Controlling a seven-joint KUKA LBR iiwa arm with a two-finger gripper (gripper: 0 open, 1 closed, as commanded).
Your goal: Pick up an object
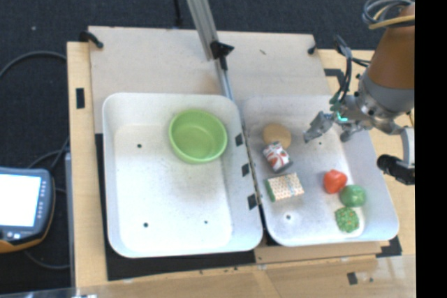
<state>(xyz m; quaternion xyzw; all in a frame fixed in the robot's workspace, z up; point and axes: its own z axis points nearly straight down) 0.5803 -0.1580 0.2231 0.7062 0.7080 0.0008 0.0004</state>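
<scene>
The right bin (374,171) holds several small objects: a tan round piece (277,133), a red and white can (277,156) lying on its side, a speckled box (285,187), a red toy (334,181), and two green toys (353,195) (347,219). My gripper (332,129) hangs over the bin's upper right part, to the right of the tan piece and above the red toy. Its fingers are spread open with nothing between them.
A green bowl (198,136) sits in the upper part of the left bin (140,220). A slanted metal pole (199,3) rises from the bench behind the bins. A tablet-like screen (21,206) lies off the bench at the left.
</scene>
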